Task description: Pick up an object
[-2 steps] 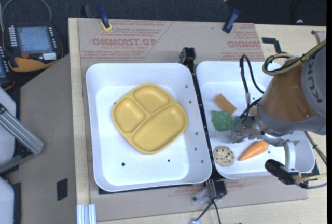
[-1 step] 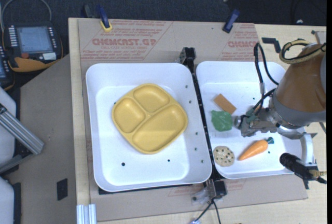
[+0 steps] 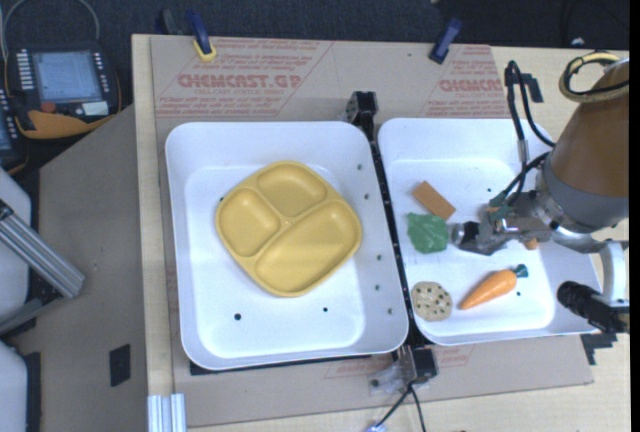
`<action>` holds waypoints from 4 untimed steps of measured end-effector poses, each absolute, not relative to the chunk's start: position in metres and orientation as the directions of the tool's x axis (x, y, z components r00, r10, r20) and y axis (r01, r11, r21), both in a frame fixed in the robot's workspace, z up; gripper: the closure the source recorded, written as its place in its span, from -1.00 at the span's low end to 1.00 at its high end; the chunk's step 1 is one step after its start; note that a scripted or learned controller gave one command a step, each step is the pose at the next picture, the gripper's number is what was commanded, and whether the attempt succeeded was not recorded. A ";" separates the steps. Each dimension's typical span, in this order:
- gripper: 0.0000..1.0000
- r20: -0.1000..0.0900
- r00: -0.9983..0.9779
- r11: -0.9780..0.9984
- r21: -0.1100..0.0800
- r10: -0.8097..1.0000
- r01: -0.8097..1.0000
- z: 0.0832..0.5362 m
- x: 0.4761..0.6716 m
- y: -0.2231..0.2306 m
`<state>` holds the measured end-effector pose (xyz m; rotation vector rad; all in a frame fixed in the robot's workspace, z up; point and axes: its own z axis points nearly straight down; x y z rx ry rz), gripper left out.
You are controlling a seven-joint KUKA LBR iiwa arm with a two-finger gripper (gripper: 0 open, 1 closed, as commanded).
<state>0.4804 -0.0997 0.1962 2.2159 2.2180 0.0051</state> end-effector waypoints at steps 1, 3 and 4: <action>1.00 -0.002 -0.001 0.001 0.008 1.000 1.000 0.247 0.482 -0.100; 1.00 0.000 -0.005 0.005 0.002 1.000 1.000 0.238 0.526 -0.004; 1.00 0.001 -0.007 0.007 0.002 1.000 1.000 0.229 0.543 0.055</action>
